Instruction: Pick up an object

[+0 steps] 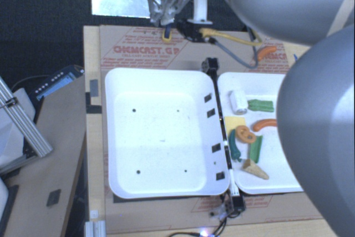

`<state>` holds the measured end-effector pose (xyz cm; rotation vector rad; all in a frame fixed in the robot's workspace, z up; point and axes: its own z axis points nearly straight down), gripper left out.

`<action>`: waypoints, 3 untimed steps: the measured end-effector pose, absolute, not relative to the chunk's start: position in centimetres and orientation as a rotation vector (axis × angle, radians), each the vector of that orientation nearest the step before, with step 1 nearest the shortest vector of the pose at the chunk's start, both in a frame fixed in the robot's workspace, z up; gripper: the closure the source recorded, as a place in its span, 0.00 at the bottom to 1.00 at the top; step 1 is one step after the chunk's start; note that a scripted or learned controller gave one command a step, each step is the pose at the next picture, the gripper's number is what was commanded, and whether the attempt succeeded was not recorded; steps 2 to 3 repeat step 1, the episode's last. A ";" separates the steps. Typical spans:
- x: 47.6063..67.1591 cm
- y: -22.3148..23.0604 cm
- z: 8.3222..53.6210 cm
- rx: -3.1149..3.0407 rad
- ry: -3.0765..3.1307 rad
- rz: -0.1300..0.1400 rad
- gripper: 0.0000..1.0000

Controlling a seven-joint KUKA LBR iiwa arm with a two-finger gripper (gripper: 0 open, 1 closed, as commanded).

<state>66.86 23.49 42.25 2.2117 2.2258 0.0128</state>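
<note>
Nearest the camera, at the front edge of the bench (166, 219), a small tangle of dark clips and wires (228, 209) sits just below the seam where the two bins meet. The left bin (119, 119) lies on a sheet of printed brown cardboard (141, 50); a few dark specks dot its white floor. A row of black clips (213, 130) runs along the seam that joins it to the right bin (277, 188), much of which is hidden under the big grey arm (316, 119).

The things to be picked all lie in the right bin, gathered close to its left wall. At the near end rests a tan wedge-shaped piece (255, 170). Just behind it a dark teal strip (234, 146) and a green stick (255, 147) lie either side of a round orange piece (244, 134), which touches a pale yellow square (234, 122). An orange sausage-shaped piece (265, 124) lies just right of that. Farther back a ridged green piece (260, 105) lies beside a short white cylinder (238, 100), near the bin's far left corner.

Beyond the bins, on the cardboard's far edge, an orange item (267, 51) lies beside a grey cable (236, 58). The gripper (165, 20) hangs over the far edge of the bench, well apart from both bins, pointing down above a small yellow piece (166, 35) on the cardboard. Its metal fingertips look drawn close together, with nothing visible between them.
</note>
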 end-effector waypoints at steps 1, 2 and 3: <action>66.8 23.5 45.4 2.212 2.227 0.008 1.00; 66.8 23.5 45.4 2.212 2.227 0.008 1.00; 66.8 23.5 45.4 2.212 2.227 0.008 1.00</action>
